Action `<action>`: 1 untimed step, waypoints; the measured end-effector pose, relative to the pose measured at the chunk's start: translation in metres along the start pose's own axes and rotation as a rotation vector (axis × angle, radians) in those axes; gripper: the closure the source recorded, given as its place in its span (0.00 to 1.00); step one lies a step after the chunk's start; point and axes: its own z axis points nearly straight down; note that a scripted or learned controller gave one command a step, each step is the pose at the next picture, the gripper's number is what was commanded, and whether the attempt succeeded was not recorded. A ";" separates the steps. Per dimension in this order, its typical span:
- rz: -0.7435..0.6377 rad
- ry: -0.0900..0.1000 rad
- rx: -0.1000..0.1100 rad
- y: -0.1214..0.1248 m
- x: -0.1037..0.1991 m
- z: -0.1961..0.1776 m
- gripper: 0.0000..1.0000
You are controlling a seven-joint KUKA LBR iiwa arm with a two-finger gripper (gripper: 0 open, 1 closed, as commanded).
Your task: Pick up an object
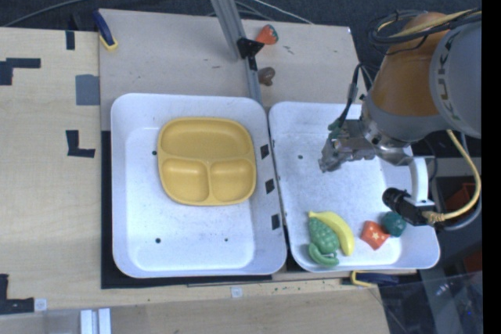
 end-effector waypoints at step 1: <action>-0.001 0.000 0.000 0.034 0.048 0.009 1.00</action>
